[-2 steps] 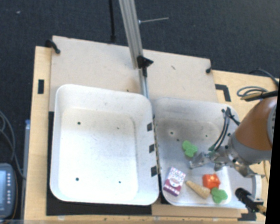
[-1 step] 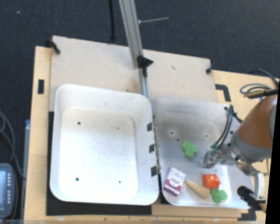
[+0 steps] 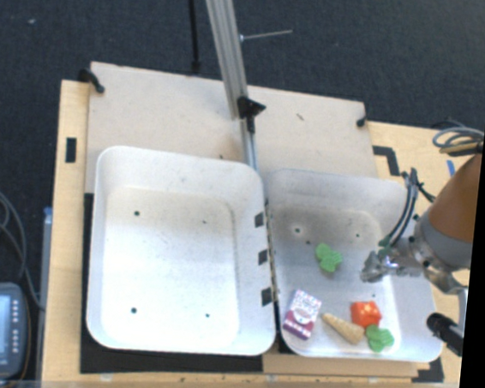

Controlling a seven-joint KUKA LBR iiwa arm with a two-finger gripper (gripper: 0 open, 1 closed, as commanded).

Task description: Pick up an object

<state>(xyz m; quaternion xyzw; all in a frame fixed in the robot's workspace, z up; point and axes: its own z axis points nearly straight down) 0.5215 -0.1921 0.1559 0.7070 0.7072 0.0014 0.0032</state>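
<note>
Green toy (image 3: 329, 258) looks small, light and rigid; pinch across its middle. Gripper (image 3: 375, 269) state unclear.

Five small objects lie in the right bin (image 3: 311, 196). A green lump (image 3: 329, 258) rests near the bin's middle, apart from the rest. Along the near edge, a purple-and-white carton (image 3: 301, 314) lies flat, just left of a tan cone (image 3: 343, 329) lying on its side. An orange-red block (image 3: 366, 313) sits just beside a second green piece (image 3: 380, 338).
</note>
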